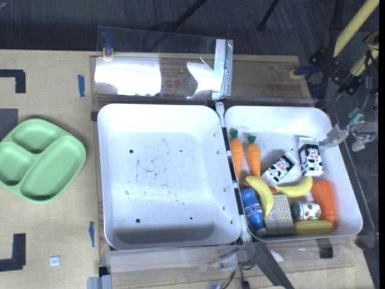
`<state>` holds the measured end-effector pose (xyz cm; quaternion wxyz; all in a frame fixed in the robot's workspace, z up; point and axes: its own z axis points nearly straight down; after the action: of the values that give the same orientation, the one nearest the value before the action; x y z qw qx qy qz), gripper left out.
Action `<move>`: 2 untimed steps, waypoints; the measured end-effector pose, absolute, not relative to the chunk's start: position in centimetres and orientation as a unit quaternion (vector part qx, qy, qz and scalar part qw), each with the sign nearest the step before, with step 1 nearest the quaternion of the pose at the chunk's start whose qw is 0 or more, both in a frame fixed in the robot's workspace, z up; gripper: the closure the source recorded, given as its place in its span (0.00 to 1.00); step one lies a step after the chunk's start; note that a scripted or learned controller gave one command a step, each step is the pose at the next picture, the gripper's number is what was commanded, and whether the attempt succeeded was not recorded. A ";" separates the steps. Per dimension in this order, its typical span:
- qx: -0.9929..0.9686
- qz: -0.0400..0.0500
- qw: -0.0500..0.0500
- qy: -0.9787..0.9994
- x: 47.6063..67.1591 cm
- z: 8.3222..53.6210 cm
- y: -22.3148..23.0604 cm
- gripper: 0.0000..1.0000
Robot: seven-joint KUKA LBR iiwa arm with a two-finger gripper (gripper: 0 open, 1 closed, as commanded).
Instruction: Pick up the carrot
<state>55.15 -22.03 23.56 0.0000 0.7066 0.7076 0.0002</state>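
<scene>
Carrot (pixel 254 159) lies well apart from what may be the jaws.

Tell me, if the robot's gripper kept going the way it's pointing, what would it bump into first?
The gripper at the right bin's edge points left. Going straight on, it would probably meet the cow-patterned carton first, not the carrots. Height is hard to judge.

Two shallow white plastic bins sit side by side at mid-frame. The right bin (pixel 337 131) holds two orange toy carrots (pixel 245 156) lying just beside each other near its left wall, two yellow bananas (pixel 263 191), two cow-patterned cartons (pixel 295 164) and a blue bottle (pixel 252 209). A green divided plate (pixel 39 159) rests at far left.
</scene>
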 end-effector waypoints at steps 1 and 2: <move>0.709 0.000 0.000 0.705 55.6 21.2 -22.2 0.00; 0.770 0.000 -0.001 0.638 55.9 19.3 -22.0 0.00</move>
<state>55.91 -22.05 19.33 -0.0011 0.7699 0.6381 -0.0001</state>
